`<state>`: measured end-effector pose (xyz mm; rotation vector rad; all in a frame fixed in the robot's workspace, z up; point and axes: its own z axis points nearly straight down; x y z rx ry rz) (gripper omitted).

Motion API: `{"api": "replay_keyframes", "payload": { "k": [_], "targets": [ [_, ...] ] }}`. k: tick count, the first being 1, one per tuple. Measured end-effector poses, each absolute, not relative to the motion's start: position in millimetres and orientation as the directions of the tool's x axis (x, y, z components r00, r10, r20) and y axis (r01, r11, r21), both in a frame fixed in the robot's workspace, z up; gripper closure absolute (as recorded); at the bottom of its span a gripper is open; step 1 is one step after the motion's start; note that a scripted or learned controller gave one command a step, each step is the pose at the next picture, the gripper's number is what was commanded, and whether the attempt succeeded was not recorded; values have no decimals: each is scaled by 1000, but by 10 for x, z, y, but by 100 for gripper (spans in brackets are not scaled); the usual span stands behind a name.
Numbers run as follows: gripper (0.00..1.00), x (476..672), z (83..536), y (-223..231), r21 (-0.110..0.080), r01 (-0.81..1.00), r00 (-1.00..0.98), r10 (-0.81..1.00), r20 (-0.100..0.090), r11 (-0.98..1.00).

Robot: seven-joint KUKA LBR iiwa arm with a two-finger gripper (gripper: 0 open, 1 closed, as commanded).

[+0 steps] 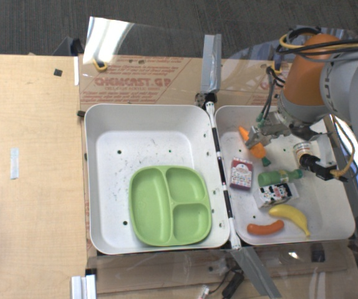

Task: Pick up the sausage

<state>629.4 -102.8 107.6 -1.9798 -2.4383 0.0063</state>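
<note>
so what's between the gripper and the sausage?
In the camera view, the gripper is over the carrot at the right bin's far end; the sausage lies at the near edge. Between them: a green bottle and a small carton.

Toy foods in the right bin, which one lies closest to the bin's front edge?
The sausage, reddish-orange and lying flat near the front wall of the right bin. The yellow banana sits just behind it, and the carrot is far back by the gripper.
</note>
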Motion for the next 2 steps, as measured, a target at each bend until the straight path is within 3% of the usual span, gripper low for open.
{"api": "replay_keyframes", "payload": {
  "k": [1, 2],
  "targets": [
    [0, 6296, 1078, -1029, -3, 979, -205, 979, -2, 205],
    [0, 6279, 906, -1025, -2, 983, -185, 983, 0, 185]
  ]
}}
